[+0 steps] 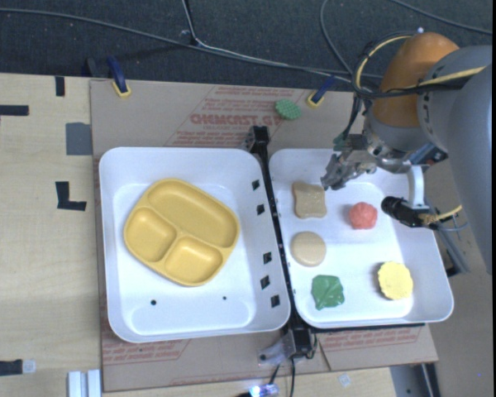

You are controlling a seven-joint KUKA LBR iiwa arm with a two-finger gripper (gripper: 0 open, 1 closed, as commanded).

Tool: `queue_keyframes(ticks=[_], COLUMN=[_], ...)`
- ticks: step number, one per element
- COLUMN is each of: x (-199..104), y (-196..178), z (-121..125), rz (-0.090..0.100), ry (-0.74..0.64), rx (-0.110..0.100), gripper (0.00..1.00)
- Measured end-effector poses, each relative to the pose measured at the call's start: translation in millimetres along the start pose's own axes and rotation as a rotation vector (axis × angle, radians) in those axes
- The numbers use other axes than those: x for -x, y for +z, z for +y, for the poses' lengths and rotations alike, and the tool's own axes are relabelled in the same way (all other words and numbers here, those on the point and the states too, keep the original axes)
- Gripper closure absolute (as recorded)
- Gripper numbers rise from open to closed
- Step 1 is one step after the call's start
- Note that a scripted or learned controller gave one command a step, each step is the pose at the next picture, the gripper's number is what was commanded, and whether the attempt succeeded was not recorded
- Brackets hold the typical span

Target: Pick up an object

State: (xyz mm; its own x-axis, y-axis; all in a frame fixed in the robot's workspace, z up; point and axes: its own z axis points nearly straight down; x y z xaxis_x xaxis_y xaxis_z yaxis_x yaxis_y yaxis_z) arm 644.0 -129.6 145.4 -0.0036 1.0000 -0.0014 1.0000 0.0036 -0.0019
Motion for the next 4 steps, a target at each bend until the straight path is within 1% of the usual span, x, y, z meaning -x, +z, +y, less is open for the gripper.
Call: queue_keyframes(ticks=[1,2,3,4], x=[9.9,9.2,-49.8,-93.4], y=[-53.3,-72.2,-63.6,-68.1], z=[0.2,0.7,0.9,2.0], rz=[0.0,0.001,0.002,0.002], ry=[0.002,0.001,-0.002,-0.002], rx=[0.006,0.003,0.0,0.001], gripper=[1.0,1.0,1.0,1.0])
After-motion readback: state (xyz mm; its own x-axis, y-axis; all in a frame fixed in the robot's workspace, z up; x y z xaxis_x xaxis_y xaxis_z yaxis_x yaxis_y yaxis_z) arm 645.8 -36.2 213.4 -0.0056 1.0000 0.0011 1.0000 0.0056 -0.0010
